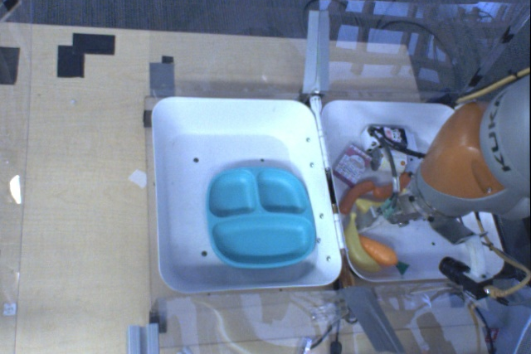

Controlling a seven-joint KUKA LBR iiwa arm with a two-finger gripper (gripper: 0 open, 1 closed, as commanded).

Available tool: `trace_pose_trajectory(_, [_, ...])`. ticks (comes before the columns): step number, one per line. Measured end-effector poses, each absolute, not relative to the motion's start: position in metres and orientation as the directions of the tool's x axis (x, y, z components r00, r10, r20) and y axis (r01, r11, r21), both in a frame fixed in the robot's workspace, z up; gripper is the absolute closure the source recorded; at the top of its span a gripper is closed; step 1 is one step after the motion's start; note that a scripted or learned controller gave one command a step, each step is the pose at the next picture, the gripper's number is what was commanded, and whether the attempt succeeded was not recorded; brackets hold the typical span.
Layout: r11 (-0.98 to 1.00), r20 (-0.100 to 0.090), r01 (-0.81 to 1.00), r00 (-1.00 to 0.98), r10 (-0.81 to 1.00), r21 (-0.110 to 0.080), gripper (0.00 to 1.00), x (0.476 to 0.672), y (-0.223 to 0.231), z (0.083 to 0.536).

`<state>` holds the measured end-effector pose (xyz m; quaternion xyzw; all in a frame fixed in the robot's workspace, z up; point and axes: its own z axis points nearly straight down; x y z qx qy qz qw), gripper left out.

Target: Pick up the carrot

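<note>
I see the carrot [377, 250] at the near left corner of the right bin [431, 261], touching a banana [355, 240]. My gripper [390, 210] hovers just beyond it, over the clutter; whether it's apart or together I cannot tell. My worry: descending here, it may nudge the banana or catch the red item [363, 193] instead.

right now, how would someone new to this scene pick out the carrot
Look in the right-hand white bin, at its near left corner below the tool. The carrot lies there against a yellow banana. It is the orange tapered piece with a small green tip; the banana beside it is yellow and curved.
</note>
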<state>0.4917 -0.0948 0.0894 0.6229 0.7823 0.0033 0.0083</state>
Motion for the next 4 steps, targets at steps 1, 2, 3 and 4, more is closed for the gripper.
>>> trace_pose_trajectory(1, [0.228, -0.009, 0.973, -0.228, 0.974, 0.023, 1.0, 0.495, -0.093, 0.102])
trace_pose_trajectory(2, [0.184, -0.002, 0.983, -0.184, 0.983, 0.005, 1.0, 0.488, -0.111, 0.139])
trace_pose_trajectory(3, [0.184, -0.002, 0.983, -0.184, 0.983, 0.005, 0.0, 0.488, -0.111, 0.139])
trace_pose_trajectory(4, [0.312, -0.005, 0.95, -0.312, 0.95, 0.011, 0.0, 0.49, -0.118, 0.089])
